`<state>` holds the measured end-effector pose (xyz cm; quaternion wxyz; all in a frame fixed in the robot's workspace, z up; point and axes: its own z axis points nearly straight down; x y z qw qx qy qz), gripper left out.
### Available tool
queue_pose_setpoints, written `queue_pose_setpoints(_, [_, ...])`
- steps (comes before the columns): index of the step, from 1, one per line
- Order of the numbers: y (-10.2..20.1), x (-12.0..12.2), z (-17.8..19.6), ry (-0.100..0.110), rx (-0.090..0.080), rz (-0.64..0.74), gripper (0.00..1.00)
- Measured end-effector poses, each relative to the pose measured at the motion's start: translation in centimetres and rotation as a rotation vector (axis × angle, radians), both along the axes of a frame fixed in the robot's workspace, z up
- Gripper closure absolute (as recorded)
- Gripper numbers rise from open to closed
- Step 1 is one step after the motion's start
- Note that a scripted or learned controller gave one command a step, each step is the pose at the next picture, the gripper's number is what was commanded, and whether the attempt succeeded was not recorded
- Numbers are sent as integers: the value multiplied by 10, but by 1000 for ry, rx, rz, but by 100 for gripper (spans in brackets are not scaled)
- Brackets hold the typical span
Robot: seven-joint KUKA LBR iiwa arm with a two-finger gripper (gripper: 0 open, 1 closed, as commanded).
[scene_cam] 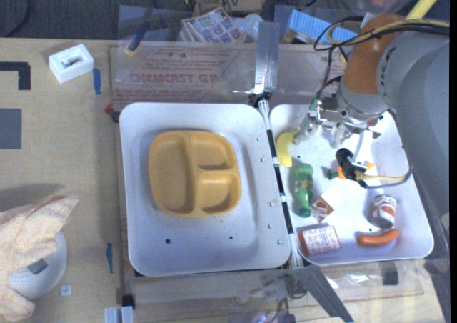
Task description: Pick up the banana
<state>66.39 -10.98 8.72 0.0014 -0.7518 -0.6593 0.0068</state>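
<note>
Looking at the right bin (418,239), you find the banana (285,148) against its left wall, long axis running up and down that wall, just above a green bottle (303,187). Your gripper (330,131) hovers right of the banana; its spread can't be told.

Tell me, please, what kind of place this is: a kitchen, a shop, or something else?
Most likely a robotics lab, not a kitchen. A grey robot arm reaches over two white bins on a bench, the food in them looks like toys, such as the banana, and cables and boxes clutter the floor behind.
</note>
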Motion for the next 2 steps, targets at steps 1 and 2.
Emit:
queue_pose_setpoints(1, [16, 3, 0, -11, 5, 205, 0])
queue_pose_setpoints(2, [18, -17, 0, -14, 8, 336, 0])
